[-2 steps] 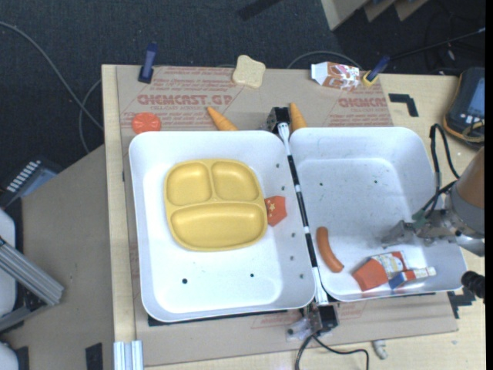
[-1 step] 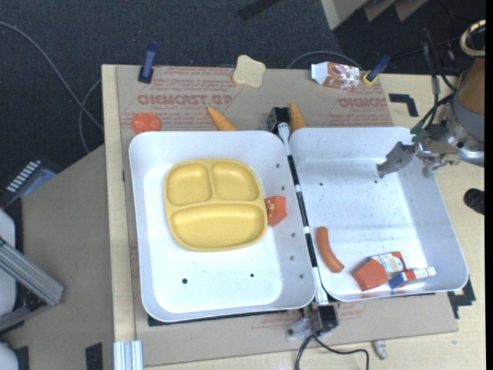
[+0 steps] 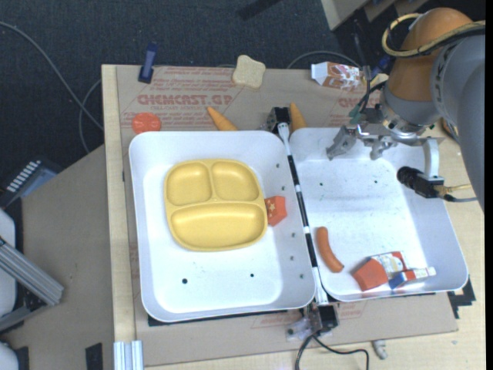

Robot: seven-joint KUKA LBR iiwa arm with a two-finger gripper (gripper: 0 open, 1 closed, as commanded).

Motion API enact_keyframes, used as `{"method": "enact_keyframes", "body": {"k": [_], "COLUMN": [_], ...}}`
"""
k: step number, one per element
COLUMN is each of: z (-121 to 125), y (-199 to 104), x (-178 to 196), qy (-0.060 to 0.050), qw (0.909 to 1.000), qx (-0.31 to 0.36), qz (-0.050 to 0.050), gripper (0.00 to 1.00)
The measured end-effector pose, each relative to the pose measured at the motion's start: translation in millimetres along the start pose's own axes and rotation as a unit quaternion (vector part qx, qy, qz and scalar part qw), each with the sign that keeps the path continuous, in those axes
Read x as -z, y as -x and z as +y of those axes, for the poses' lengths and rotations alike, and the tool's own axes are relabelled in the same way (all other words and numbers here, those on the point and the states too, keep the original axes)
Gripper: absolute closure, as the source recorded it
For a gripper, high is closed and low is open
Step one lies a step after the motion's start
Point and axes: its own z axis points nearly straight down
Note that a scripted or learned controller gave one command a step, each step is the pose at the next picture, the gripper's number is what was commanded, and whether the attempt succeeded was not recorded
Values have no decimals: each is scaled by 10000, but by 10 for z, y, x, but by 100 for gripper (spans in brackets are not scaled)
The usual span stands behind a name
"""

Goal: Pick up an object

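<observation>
Your gripper [image 3: 357, 146] hangs over the far end of the right bin [image 3: 362, 203], close to that bin's back wall. Its two fingers [image 3: 337, 145] are spread apart, and you can see only bare white bin floor between them; it pinches nothing.

The things you could pick lie well apart from it, at the near end of the same bin. A sausage [image 3: 330, 250] lies by the inner wall. Just beside it to the right, a red and white box [image 3: 379, 272] lies on its side, with a small white tube [image 3: 416, 273] touching its right end.

In the left bin [image 3: 154, 272] you see a yellow divided plate [image 3: 216, 205] lying flat, with a small red block [image 3: 275, 210] against its right edge.

On the bench [image 3: 192, 99] beyond the bins, a carrot [image 3: 221, 119] and an orange disc [image 3: 145, 122] lie near the left bin's back rim. A slice of bread [image 3: 249, 71] and a blue clip [image 3: 147, 62] lie farther back, and a small carton [image 3: 337, 73] lies behind the right bin.
</observation>
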Motion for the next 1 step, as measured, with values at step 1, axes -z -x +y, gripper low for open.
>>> {"method": "enact_keyframes", "body": {"k": [1], "z": [-309], "y": [452], "x": [-482], "qy": [-10], "qw": [10000], "qx": [-16], "qz": [-5], "gripper": [0]}}
